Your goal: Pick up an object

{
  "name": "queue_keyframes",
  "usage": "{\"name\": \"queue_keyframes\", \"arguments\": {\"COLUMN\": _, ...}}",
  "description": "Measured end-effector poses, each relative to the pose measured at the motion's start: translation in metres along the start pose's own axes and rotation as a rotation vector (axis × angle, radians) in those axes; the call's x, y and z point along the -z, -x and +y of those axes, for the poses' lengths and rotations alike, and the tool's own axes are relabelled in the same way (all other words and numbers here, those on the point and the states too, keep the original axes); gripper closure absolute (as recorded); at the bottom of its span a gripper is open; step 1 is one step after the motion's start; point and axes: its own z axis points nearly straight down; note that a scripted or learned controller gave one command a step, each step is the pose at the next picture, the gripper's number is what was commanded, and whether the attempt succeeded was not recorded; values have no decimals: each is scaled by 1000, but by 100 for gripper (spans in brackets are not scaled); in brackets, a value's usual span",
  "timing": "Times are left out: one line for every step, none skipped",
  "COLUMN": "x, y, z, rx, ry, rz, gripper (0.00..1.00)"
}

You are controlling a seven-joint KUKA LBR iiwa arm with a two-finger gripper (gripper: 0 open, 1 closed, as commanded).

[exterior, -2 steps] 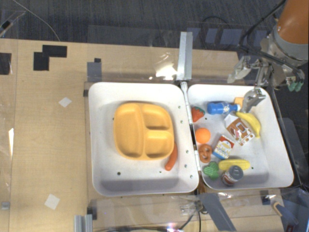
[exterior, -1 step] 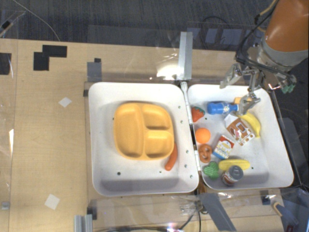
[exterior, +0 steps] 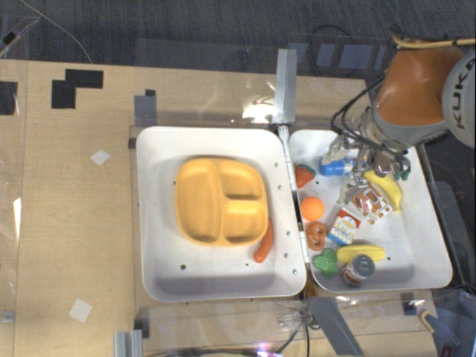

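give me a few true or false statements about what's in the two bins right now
1. A yellow divided tray lies in the left bin. True.
2. The carrot lies in the right bin. False: it lies in the left bin, against the tray's lower right corner.
3. The orange ball sits in the right bin. True.
4. The arm's hand is over the left bin. False: it is over the right bin.
5. The left bin holds two bananas. False: both bananas are in the right bin.
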Motion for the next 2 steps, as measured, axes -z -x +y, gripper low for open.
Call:
{"name": "queue_keyframes", "arguments": {"x": -73, "y": 33, "z": -3, "rx": -300, "ry": -2, "rz": -12, "gripper": 0}}
{"name": "queue_keyframes", "arguments": {"x": -68, "y": 21, "z": -24, "rx": -220, "ry": -3, "rz": -9, "gripper": 0}}
